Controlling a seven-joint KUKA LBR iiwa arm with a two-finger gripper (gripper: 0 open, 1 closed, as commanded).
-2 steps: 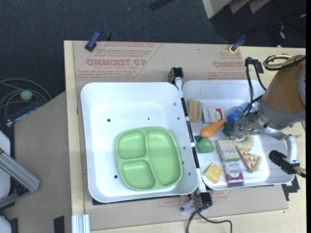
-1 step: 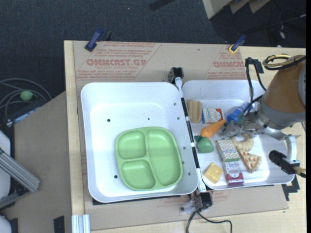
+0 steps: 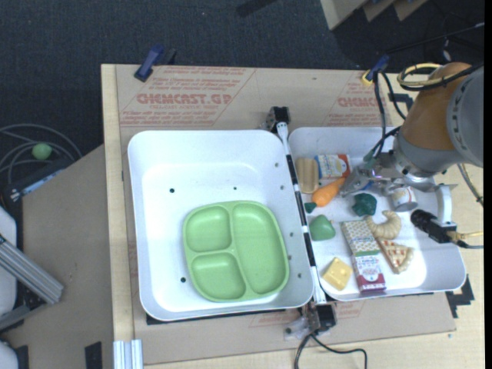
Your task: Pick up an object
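While the arm (image 3: 442,121) reaches in from 3 o'clock, its gripper (image 3: 369,181) sits low in the right bin (image 3: 438,271), just beside the carrot (image 3: 327,194) and the dark green toy (image 3: 364,203). Whether the tool is wide or narrow I cannot tell — the wrist hides most of it, and nothing visibly sits in it.

No single target is named, so any item counts. Candidates crowd the bin: a small labelled carton (image 3: 332,164) at 12 o'clock, a light green piece (image 3: 321,227) toward 9, a croissant (image 3: 387,224) mid-bin, a pizza slice (image 3: 397,255) and cracker (image 3: 358,237) below, a cheese wedge (image 3: 337,273) and red packet (image 3: 370,274) toward 6. The left bin (image 3: 154,206) holds a green divided plate (image 3: 234,250).

Risks, as I judge them: items lie touching or nearly so, so a closing grip may catch two, or nudge the carrot away & close on air. Rounded toys could squirt out. Being approx. at the bin's upper wall, the tool may also scrape the rim.
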